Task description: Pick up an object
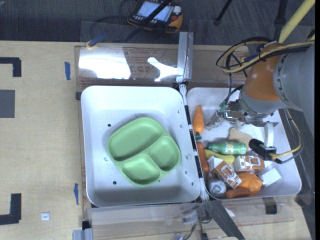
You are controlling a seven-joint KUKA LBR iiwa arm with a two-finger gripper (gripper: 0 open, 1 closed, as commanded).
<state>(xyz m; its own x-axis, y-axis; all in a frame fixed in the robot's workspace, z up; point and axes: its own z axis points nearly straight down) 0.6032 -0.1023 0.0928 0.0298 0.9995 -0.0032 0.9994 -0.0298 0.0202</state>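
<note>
The worktop (40, 149) is pale wood. On it sit two white bins side by side. The left bin (100, 104) holds a green plate (144, 150) with three parts, lying flat near the middle.

The right bin (290, 179) holds a pile of small things. An orange carrot (198, 119) lies along the bin's left wall, pointing up and down. Below it, a green bottle (227, 148) lies on its side. Under the bottle are a yellow piece (220, 157), two small brown and white boxes (248, 163), a silver can (217, 187) and an orange lump (250, 183), all packed close together.

The hand (223, 118) hangs over the top of the right bin, just right of the carrot and just above the bottle. Nothing sits between its fingers, and they look spread apart. The grey arm (295, 79) with its orange band (261, 84) comes in from the right.
</note>
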